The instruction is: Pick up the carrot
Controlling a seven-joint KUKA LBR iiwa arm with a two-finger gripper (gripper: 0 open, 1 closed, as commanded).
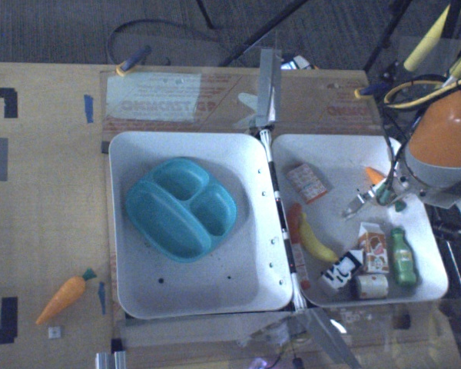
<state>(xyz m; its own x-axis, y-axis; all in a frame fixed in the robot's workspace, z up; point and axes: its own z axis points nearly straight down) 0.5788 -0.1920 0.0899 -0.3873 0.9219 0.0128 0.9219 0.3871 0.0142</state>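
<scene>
A toy carrot (61,298), orange with a green top, lies on the wooden bench left of the left bin, near the front edge. A small orange piece (374,174) shows in the right bin (334,156), partly hidden by the arm; I cannot tell what it is. My gripper (356,205) hangs low over the middle of the right bin, just left of and below that orange piece and far from the toy carrot. Its fingers stand open with nothing between them.
A teal divided plate (180,206) fills much of the left bin (138,283). The right bin holds a banana (316,242), a red stick (293,220), a small printed card (306,182), a carton (374,250), a green bottle (402,257), a black-and-white box (340,270) and a can (371,286).
</scene>
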